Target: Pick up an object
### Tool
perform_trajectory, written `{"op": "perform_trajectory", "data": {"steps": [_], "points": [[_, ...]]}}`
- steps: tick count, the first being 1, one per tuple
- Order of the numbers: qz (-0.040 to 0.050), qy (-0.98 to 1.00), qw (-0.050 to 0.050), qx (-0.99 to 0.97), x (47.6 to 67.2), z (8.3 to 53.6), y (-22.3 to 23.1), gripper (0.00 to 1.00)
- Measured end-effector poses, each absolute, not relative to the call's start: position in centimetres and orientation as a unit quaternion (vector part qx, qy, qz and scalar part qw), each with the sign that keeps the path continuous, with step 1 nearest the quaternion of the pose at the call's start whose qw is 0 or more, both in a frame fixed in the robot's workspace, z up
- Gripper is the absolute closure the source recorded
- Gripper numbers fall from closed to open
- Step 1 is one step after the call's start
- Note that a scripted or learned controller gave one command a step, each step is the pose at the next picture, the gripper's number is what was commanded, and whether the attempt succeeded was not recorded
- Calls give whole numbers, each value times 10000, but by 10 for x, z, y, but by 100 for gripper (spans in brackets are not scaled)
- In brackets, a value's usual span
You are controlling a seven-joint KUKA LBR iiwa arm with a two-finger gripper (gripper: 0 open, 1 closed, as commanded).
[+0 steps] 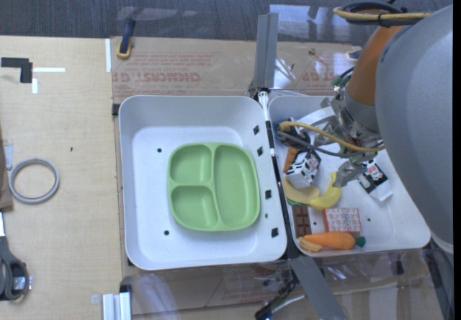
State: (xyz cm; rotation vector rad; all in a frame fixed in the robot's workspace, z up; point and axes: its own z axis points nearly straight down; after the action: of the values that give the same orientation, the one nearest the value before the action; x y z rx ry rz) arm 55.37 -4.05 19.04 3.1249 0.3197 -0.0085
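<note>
The right bin [403, 228] holds a small heap of objects. A yellow banana [315, 197] lies near its middle, and a little black-and-white cow figure [308, 167] sits on the banana's upper left end. Below them a carrot [330, 241] rests along the bin's near wall, with a small red-and-white box [343, 220] just above it and a dark brown bar [302, 221] to the left. A black-and-white packet [375, 175] lies to the right of the banana.

The gripper [346, 167] hangs over this bin, just right of the banana, wrapped in yellowish cables; whether it is released or clenched, I cannot tell. No object is seen between its tips. The grey arm [421, 109] with its orange band [367, 66] covers the bin's right side.

The left bin [144, 239] carries a green divided plate [214, 186] at its centre. On the wooden bench [57, 117] to the left lies a grey ring [32, 180].
</note>
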Motion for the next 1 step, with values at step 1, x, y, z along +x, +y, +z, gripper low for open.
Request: {"op": "perform_trajectory", "data": {"steps": [1], "points": [[-27, 1018, 2, 9948, 554, 190, -40, 0]]}}
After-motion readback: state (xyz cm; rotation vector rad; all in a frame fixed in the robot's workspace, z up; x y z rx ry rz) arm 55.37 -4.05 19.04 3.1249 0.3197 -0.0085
